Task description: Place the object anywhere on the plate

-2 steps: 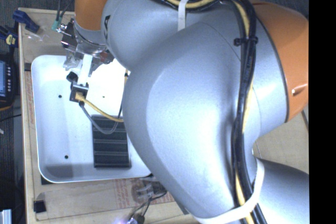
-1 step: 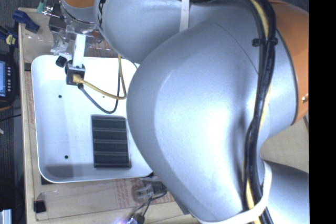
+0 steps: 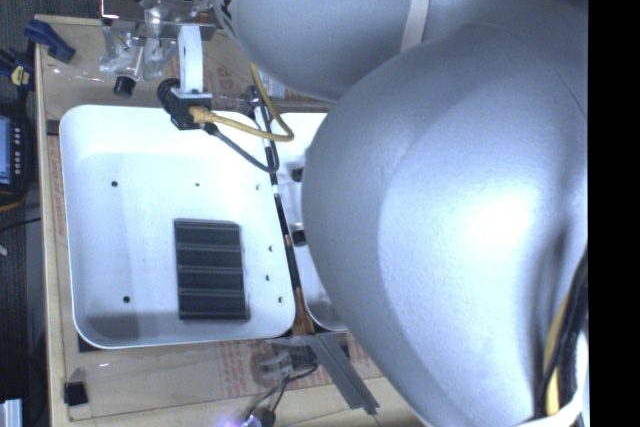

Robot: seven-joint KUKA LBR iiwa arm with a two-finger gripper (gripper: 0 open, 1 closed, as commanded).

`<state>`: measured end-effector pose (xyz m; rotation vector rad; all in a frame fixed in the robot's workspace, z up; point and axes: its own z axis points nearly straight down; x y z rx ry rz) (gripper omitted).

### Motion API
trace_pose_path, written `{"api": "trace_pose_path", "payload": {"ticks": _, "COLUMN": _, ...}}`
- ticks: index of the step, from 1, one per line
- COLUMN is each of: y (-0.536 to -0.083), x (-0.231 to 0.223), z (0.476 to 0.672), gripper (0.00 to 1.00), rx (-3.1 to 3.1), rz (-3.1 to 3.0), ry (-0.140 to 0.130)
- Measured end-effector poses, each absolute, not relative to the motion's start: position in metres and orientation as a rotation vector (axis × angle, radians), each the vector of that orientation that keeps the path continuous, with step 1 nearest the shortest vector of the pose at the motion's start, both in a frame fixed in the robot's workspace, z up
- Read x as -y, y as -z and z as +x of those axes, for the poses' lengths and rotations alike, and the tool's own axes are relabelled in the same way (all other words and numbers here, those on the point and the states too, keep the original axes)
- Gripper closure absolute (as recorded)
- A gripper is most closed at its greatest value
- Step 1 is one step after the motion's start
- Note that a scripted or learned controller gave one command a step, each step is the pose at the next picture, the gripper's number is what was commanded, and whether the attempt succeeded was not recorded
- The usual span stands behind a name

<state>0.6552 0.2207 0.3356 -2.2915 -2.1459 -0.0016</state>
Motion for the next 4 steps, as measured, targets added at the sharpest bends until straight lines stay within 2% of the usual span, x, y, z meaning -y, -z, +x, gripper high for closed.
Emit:
{"api": "trace_pose_path", "payload": {"ticks": 1, "y": -0.319, "x": -0.219, "z": 0.559, "gripper": 1.0, "rx": 2.175, "rz": -2.26, "ry": -0.005}}
{"api": "trace_pose_path", "payload": {"ticks": 2, "y": -0.381, "x": -0.215, "z": 0.515, "gripper": 1.0, "rx": 1.516, "rz": -2.751, "ry": -0.001}}
{"api": "trace_pose_path", "payload": {"ticks": 3, "y": -0.287, "x": -0.204, "z": 0.475, "gripper": 1.0, "rx": 1.828, "rz": -2.554, "ry": -0.012}}
{"api": "trace_pose_path", "payload": {"ticks": 4, "y": -0.279, "x": -0.141, "z": 0.512, "gripper": 1.0, "rx": 1.733, "rz": -2.621, "ry": -0.007}}
